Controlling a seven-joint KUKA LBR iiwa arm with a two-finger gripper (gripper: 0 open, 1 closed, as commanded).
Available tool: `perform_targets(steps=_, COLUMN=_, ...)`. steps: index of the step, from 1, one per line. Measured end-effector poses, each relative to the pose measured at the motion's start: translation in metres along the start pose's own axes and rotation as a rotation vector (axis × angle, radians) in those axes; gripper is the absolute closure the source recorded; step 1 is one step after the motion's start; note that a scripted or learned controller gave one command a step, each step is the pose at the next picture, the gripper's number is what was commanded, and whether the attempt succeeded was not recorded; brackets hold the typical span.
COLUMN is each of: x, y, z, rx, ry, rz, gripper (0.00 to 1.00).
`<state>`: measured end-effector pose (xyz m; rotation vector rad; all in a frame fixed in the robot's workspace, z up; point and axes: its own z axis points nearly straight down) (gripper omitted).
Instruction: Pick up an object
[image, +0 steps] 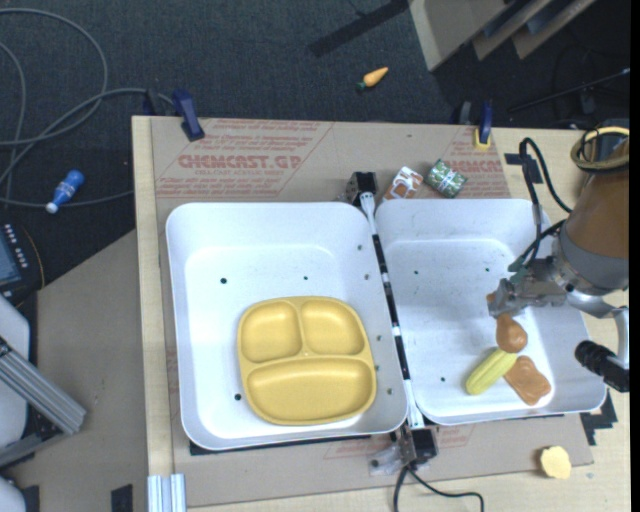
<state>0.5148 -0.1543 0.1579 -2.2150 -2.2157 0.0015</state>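
In the right bin (450, 250), near its front right corner, three toy foods lie close together: a yellow corn cob (489, 370), an orange-brown piece (528, 381) and a small brown rounded piece (511, 335). My gripper (512, 300) hangs low over the right side of this bin, directly above the small brown piece and very near it. I cannot tell whether it touches that piece. The grey arm with its orange band (600, 215) comes in from the right.
The left bin (200, 260) holds a yellow divided plate (305, 358). Behind the bins on the bench lie a small packet (405, 182) and a green can (447, 178). A yellow chunk (555, 461) sits on the bench front right. A thin ridge separates the bins.
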Motion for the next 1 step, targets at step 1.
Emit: perform_targets(steps=1, x=0.0681, y=0.0106, z=-0.028, rx=-0.011, ry=-0.005, rz=-0.007, gripper=1.0)
